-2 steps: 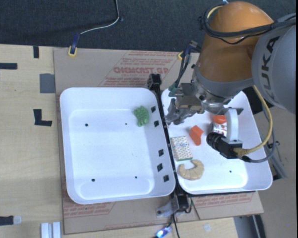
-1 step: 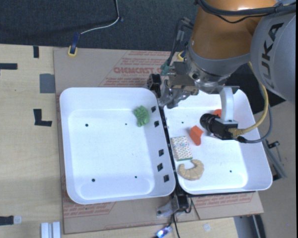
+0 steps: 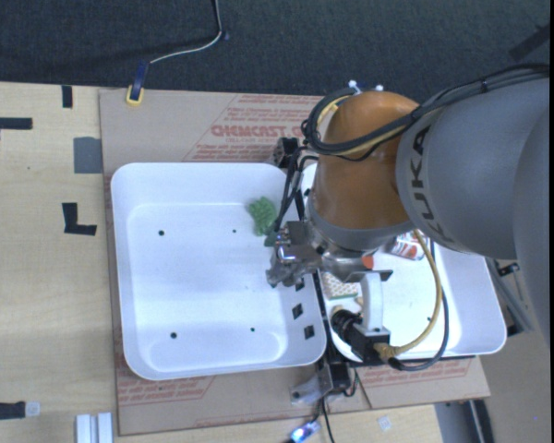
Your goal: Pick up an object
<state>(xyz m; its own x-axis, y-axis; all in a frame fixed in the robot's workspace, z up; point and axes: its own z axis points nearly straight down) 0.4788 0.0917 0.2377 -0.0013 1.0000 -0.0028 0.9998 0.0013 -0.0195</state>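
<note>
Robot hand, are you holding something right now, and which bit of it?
I can't tell. The gripper sits at the right edge of the left bin, mostly hidden under the arm. The green object lies in that bin beside it, not visibly gripped.

object in left bin, near right wall

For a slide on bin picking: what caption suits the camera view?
KUKA arm reaching over two white bins, with a green object in the left bin.
</note>
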